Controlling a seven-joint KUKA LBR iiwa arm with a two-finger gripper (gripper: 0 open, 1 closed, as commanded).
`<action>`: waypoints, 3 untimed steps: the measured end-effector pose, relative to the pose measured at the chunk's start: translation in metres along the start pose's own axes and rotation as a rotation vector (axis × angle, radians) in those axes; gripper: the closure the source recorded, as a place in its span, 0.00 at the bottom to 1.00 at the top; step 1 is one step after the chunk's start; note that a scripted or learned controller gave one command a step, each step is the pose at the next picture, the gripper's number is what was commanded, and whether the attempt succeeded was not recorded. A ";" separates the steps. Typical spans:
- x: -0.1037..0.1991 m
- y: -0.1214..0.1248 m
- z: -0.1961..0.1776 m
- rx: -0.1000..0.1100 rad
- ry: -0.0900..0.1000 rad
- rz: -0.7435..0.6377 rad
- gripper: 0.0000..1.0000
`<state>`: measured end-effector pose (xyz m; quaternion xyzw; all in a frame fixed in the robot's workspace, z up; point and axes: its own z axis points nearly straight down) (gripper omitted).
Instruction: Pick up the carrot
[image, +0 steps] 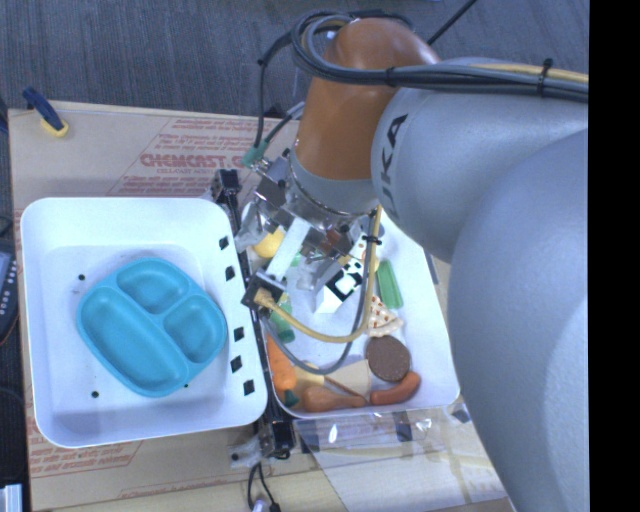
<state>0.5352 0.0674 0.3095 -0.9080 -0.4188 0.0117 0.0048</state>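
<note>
Two shallow white bins are seen side by side on the bench, the left bin (40, 300) carrying one blue three-compartment plate (150, 325), the right bin (425, 310) crowded with play food under the grey and orange arm (420, 130). One carrot (283, 368) is found against the right bin's left wall, toward the 7 o'clock corner, its long axis running from about 11 o'clock to 5 o'clock; which end is the tip cannot be made out. One sausage (395, 390) and a second orange-brown piece (330, 399) are laid along the front wall at 6 o'clock, just beside the carrot's lower end. One brown cookie (388, 358) sits above the sausage, one pizza slice (381, 315) lies at the cookie's 12 o'clock, one green piece (388, 284) lies near the right wall at 3 o'clock, and one yellow item (268, 243) is glimpsed at 10 o'clock. The gripper (320, 262) is lowered over the middle of the right bin, at the carrot's 1 o'clock and apart from it; whether it is released or clenched cannot be told from this angle. A yellowish cable (320, 335) is looped across the bin floor beside the carrot. Little open room is left around the carrot: wall on its 9 o'clock side, food at 5 o'clock.
</note>
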 end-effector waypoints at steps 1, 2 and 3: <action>-0.032 0.091 -0.028 -0.012 0.011 0.034 0.00; -0.049 0.157 -0.044 -0.016 0.011 -0.145 0.00; -0.005 0.117 0.056 -0.001 0.003 -0.237 0.00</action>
